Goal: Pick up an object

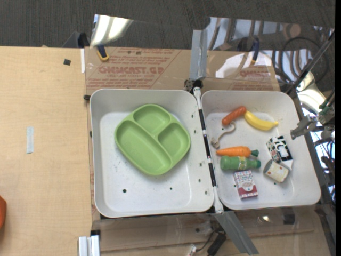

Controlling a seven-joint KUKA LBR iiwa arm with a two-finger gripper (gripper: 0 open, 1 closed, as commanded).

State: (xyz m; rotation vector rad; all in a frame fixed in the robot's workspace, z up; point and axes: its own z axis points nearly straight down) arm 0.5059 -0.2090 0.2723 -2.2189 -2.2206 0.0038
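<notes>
Shows, nearest in the right bin (pixel 306 193), a red box (pixel 245 184) and a pale wedge (pixel 276 171). Sets behind them a green can (pixel 240 163), a carrot (pixel 234 151) and a black-and-white carton (pixel 279 148). Places the gripper (pixel 305 127) at that bin's right rim, apart from the objects; cannot tell its opening. Ends farthest with a banana (pixel 261 121) and an orange roller (pixel 233 116). Leaves a green plate (pixel 153 138) in the left bin (pixel 106 196).

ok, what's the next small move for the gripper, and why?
Probably bring the gripper leftward and down over the right bin, toward the banana. The gripper sits at the bin's right rim, over no item. The banana lies nearest it, with bare floor on its right side, while the carrot and green bottle lie packed together.
</notes>
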